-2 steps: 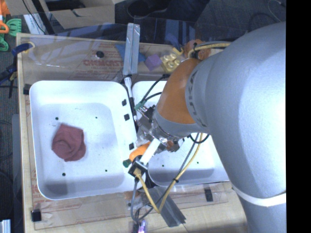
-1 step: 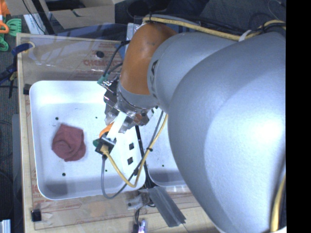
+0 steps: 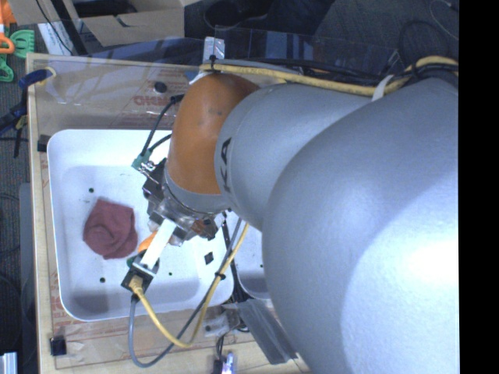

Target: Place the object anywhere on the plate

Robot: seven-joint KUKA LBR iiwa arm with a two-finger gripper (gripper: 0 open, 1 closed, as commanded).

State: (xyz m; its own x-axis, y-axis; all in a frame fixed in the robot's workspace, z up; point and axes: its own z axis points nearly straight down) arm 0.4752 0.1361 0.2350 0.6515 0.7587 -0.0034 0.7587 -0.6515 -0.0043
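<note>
The grey metal robot arm (image 3: 351, 224) takes up the right and centre of the camera view. Its thick rounded casing slants down from the upper right towards the middle. It ends in a glossy orange band (image 3: 199, 135) above the wrist, which points down and left over the bin. A few dark letters run along the edge of the casing just beside the band. They are seen side-on and cut short, so they cannot be read with confidence.

The shallow white plastic bin (image 3: 70, 170) on the left lies under the wrist, with a few small dark specks on its floor. The pale wooden bench board (image 3: 101, 100) behind the bin carries faded reddish lettering that is too washed out to read.

The dark red crumpled cloth lump (image 3: 111, 228) sits on the floor of the left bin, towards its left side. It is a rough oval, a little longer than wide. Its long axis runs roughly from the far side of the bin to the near side, with the near end leaning slightly right. Neither end forms a clear tip. The lump lies just left of the tool and is not touching it.

The metal gripper (image 3: 168, 228) hangs below the orange band, low over the bin floor and right of the cloth. Whether it is open or closed cannot be told from this angle, and nothing can be seen held in it. A thin yellow cable (image 3: 168, 335) leaves a small black fitting near the bin's front wall. It loops down over the bench edge and climbs back towards the arm.
</note>
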